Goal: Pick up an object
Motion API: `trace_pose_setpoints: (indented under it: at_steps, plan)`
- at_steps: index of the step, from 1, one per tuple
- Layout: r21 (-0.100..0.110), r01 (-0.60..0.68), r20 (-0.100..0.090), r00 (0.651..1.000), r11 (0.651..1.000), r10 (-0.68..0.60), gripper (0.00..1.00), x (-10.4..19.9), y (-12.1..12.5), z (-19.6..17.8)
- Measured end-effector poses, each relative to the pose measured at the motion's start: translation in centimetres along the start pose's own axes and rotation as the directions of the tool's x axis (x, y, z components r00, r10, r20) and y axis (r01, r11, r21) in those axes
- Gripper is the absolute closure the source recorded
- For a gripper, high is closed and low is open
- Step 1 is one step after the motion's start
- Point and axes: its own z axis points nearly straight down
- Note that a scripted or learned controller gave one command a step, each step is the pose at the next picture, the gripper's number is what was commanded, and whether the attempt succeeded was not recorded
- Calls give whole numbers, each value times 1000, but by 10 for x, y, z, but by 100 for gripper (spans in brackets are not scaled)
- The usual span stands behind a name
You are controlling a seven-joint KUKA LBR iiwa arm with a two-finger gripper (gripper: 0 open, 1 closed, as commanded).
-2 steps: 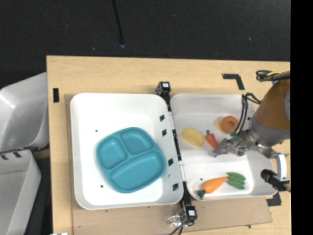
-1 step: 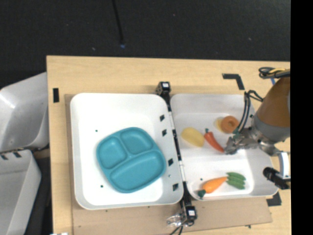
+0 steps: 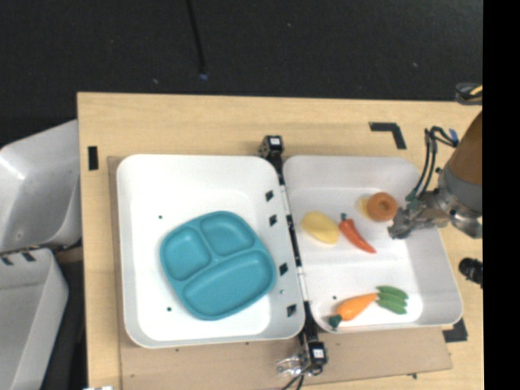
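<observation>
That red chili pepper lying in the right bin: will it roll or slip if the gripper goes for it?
The slim, tapered red chili pepper looks smooth like moulded plastic, so it may slip from a grip near its tip. Lying flat, it would probably pivot rather than roll. It sits beside the rounded yellow toy, which a push might nudge.

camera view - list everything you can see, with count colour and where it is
bench: 1, light wood, under both bins
bins: 2, white, side by side, left bin and right bin
divided plate: 1, blue, three compartments, in the left bin
lemon-like toy: 1, yellow, right bin, near the divider
chilli toy: 1, red-orange, right bin, just right of the yellow one
round toy: 1, orange, right bin, upper middle, beside the gripper
carrot toy: 1, orange, right bin, near edge
pea pod toy: 1, green, touching the carrot's right end
arm: 1, grey with orange band, from the right
gripper: 1, dark, low over the right bin
</observation>
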Motion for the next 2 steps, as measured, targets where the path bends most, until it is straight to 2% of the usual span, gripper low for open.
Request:
trace_pose_setpoints:
  at_steps: [2]
  plan:
    - [-1,1,0,1000,1000,-1,100,-4,0,-119]
